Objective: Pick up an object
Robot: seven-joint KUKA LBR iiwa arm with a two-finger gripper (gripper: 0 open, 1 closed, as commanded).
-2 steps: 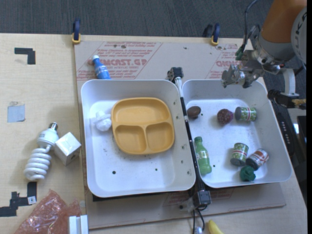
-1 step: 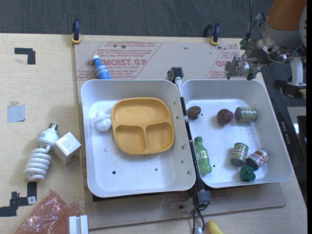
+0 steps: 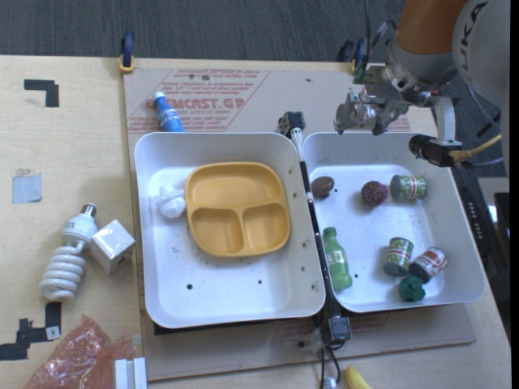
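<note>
The left white plastic bin point(image 3: 154, 286) holds one smooth, yellow, three-compartment plastic tray point(image 3: 238, 208) and one crumpled white lump point(image 3: 171, 205) touching the tray's left edge. The right white plastic bin point(image 3: 462, 241) holds seven items: one green plastic bottle point(image 3: 336, 258) along the left wall, one dark brown rounded object point(image 3: 323, 186), one bumpy maroon rounded object point(image 3: 374, 193), three small labelled cans point(image 3: 408, 187) point(image 3: 398, 254) point(image 3: 429, 262), and one dark green lump point(image 3: 412, 289). The grey arm with an orange band point(image 3: 430, 14) reaches in from the right; its metal two-finger gripper point(image 3: 362, 118) hangs above the right bin's far rim, carrying nothing visible. Whether it is spread or pressed together cannot be made out.
</note>
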